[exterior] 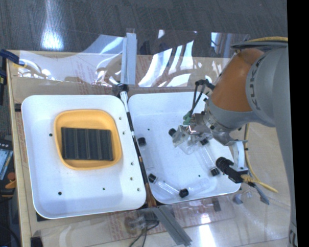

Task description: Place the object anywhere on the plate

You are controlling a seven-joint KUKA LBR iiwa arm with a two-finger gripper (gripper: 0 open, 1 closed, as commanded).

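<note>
Reaching in from the right, the grey arm point(265, 85) with its orange band hangs over the right bin point(159, 107). Gripper point(188, 137) sits low over the middle of that bin, clear plastic parts around its tip. Cannot tell how the tool stands, wide or narrow, or whether it has anything in it: too small and blurred.

Left bin point(39, 187) carries a yellow plate point(85, 118), squarish with rounded corners, with a dark ribbed panel point(88, 143) set in its middle. Plate lies well apart from the gripper, across the rim where the two bins meet.

The object to be placed cannot be made out for certain. A clear tube-like piece point(165, 186) lies near the front rim of the right bin, beside a small black knob point(183, 193).
</note>
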